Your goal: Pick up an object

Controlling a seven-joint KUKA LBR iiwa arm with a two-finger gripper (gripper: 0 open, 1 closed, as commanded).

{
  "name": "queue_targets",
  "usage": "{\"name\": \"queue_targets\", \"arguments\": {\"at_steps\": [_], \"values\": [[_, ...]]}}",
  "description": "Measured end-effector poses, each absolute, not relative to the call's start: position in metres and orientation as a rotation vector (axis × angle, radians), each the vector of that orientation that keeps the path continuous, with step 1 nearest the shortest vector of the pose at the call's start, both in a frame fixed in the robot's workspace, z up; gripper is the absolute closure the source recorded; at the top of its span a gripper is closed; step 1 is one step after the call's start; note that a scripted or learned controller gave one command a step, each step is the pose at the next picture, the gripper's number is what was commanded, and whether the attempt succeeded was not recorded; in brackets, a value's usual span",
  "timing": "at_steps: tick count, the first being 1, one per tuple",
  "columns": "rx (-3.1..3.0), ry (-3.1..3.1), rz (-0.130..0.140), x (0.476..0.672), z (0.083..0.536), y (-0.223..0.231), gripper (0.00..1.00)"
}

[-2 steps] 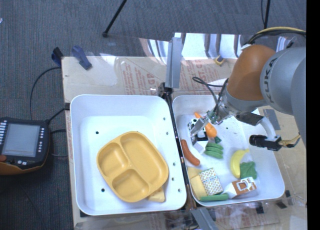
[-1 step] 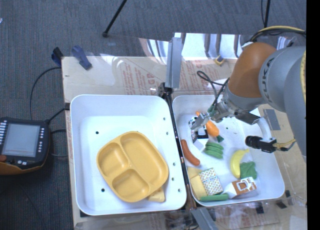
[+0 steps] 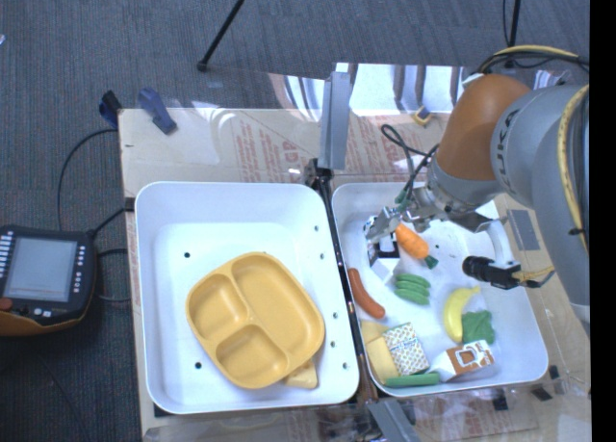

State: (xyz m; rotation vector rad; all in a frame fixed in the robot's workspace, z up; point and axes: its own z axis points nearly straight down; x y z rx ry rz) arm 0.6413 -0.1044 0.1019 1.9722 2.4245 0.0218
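My gripper is low over the upper left part of the right bin. An orange toy carrot with a green tip lies slanted right against the gripper's right side, touching or nearly touching it. I cannot make out whether the carrot is held. Below it lie green pea pods. A red-brown sausage rests near the bin's left wall.
The right bin also holds a yellow banana, a green leafy piece, a small carton, a patterned packet, a yellow wedge and a green pod. The left bin holds a yellow divided plate.
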Motion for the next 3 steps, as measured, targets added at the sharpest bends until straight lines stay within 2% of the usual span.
{"name": "queue_targets", "arguments": {"at_steps": [1,2,3], "values": [[1.765,2.574,0.029,0.654,0.103,-0.133,0.00],[1.665,2.665,0.001,0.645,0.087,-0.095,0.00],[1.664,2.663,0.005,0.647,0.098,-0.095,1.00]]}}
